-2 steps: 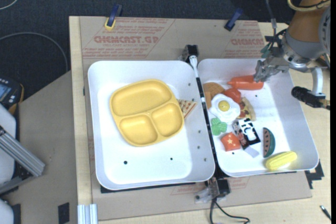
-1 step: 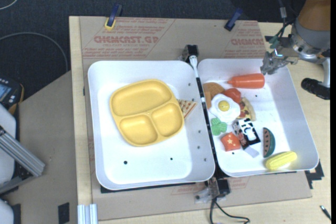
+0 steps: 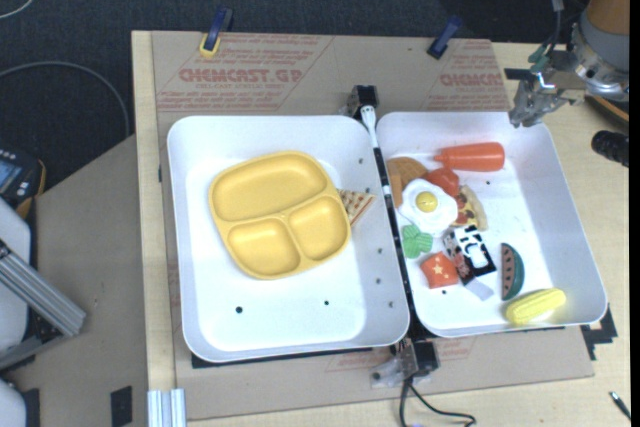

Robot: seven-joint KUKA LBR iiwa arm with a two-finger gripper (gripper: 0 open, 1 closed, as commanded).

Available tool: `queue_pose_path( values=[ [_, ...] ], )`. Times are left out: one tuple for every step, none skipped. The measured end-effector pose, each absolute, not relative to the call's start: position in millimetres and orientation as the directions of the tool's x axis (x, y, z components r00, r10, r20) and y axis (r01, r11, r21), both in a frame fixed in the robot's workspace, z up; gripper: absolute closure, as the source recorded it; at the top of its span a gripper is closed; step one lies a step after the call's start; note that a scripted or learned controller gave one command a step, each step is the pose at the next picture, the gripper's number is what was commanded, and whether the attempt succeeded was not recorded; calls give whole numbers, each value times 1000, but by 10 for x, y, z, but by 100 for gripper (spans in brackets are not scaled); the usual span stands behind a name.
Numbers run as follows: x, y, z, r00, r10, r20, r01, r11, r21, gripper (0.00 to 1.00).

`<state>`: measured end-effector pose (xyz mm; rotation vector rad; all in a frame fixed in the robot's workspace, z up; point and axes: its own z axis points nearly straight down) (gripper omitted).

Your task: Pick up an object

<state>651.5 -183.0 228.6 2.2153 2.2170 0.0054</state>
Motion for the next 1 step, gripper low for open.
queue_pose_path(
  values=[
    [6210,-1409,2389,-3,1000,2,1000,3,-2,100]
  ],
)
